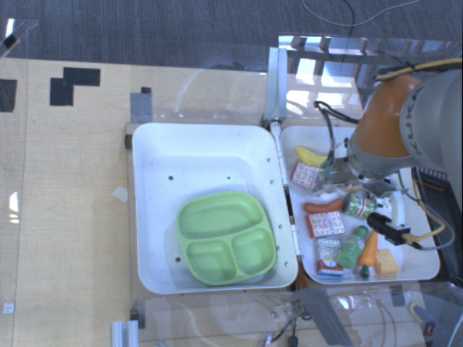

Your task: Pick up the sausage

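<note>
The sausage (323, 207) is a short reddish-brown link lying flat in the right bin (428, 266), near its left-middle. My gripper (335, 181) hangs just above and slightly right of the sausage, low among the toy foods. The grey arm with its orange band (383, 125) comes in from the right and hides the bin's back part. Nothing visibly sits between the fingers.
Around the sausage lie a banana (309, 155), a red snack packet (304, 175), a red-white carton (326, 225), a small can (359, 207), a green bottle (349, 252), a carrot (368, 249) and a cheese wedge (387, 263). The left bin (155, 157) holds a green divided plate (226, 237).
</note>
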Robot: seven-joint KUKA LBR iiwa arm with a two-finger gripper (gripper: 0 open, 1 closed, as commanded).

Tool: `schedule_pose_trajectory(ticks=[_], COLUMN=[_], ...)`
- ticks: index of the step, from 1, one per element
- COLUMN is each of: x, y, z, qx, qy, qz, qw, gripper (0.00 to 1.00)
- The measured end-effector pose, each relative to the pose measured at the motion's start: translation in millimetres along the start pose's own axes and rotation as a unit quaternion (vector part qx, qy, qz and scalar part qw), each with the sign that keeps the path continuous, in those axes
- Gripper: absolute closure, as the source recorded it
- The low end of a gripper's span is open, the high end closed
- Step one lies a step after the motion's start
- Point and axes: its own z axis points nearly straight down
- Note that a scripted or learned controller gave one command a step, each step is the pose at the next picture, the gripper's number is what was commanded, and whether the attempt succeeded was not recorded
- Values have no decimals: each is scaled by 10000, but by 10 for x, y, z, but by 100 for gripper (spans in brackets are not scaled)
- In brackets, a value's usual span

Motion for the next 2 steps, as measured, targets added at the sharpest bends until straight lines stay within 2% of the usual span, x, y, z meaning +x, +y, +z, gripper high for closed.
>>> schedule_pose_trajectory(ticks=[1, 2], x=[-2, -682], y=[1, -62], z=[-2, 118], qx=[-2, 32], qy=[-2, -19], qz=[0, -1743], qw=[10000, 9847], gripper=[0, 0])
